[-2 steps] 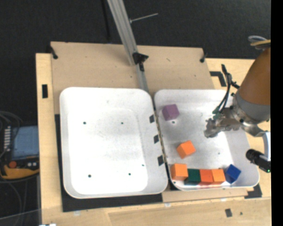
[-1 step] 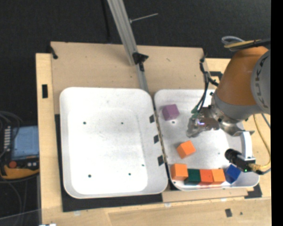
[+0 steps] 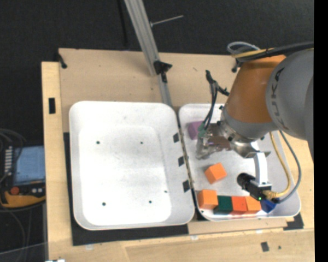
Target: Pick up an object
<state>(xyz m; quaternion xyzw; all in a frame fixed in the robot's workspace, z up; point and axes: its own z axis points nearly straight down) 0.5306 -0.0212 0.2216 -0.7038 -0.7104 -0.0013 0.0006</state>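
My gripper hangs low over the upper left part of the right bin, under the orange-banded wrist. A purple object lies just left of it, near the bin's left wall, partly hidden by the gripper. An orange block sits a little below the gripper, apart from it. Along the bin's front wall stand an orange block, a green block, another orange block and a blue piece. Nothing shows between the fingers.
The left bin lies beside the right one, with a divider rim between them. A slanted metal pole rises behind the bins. Cables and a blue device sit off the bench at the left.
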